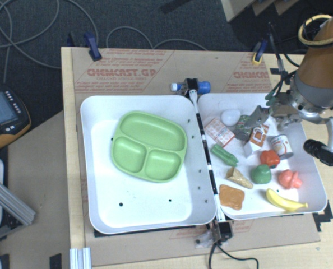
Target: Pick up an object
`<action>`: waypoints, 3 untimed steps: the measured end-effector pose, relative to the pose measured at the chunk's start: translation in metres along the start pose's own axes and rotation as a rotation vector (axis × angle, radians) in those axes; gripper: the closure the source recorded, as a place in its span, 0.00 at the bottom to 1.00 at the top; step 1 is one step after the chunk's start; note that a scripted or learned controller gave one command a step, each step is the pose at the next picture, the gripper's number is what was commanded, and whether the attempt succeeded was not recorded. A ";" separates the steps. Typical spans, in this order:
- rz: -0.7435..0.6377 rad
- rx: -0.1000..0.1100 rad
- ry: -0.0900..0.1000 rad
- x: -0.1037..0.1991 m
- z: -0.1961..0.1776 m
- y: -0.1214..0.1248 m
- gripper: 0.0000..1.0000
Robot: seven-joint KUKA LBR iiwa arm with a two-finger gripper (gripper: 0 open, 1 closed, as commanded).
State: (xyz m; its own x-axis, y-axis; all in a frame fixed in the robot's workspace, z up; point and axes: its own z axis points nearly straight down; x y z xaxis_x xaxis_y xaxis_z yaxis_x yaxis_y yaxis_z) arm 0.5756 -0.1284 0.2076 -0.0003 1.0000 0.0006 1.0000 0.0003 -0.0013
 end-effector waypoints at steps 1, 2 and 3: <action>0.001 0.002 0.000 -0.053 0.049 -0.007 0.00; 0.001 -0.017 -0.007 -0.077 0.099 -0.016 0.00; 0.001 -0.027 -0.004 -0.034 0.107 -0.034 0.00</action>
State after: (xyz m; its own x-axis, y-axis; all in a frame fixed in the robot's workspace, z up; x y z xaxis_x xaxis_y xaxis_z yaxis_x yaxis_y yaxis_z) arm 0.5414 -0.1625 0.1005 0.0007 1.0000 -0.0032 0.9997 -0.0006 0.0253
